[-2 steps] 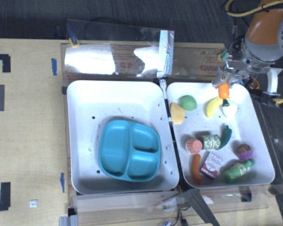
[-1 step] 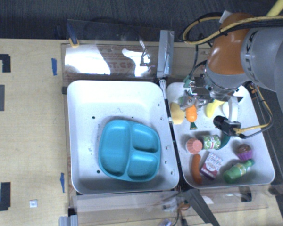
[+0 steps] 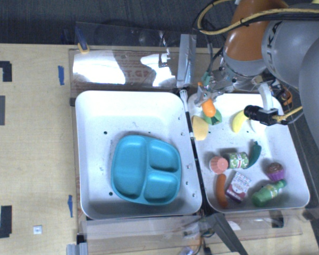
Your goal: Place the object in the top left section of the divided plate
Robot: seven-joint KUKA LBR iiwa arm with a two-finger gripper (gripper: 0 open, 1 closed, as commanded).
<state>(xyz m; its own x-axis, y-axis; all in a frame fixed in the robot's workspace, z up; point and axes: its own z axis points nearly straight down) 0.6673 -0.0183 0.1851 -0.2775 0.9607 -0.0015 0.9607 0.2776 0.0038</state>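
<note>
Along the right bin's [image 3: 300, 158] near edge lie a sausage [image 3: 220, 190], a pink packet [image 3: 239, 186] and a green bottle [image 3: 266, 193], with a purple fruit [image 3: 275, 169] just behind the bottle. Mid-bin sit a pink-ended can [image 3: 228, 162] and a dark green pepper [image 3: 253, 153]. Toward the far edge lies a lemon [image 3: 239, 120], and a pale yellow piece [image 3: 200, 128] rests against the left wall.

At the far left corner of that bin hangs the gripper [image 3: 207, 101], and a carrot [image 3: 208, 109], orange with a green top, sits directly beneath its fingers. Whether the claw is spread, pressed together or pinching the carrot cannot be told; the fingers are too small and cluttered by cables to read. The grey arm [image 3: 292, 41] with its orange band comes in over the bin's far right corner.

In the left bin [image 3: 90, 116] the blue divided plate [image 3: 146, 169] rests near the middle, toward the near edge.
</note>
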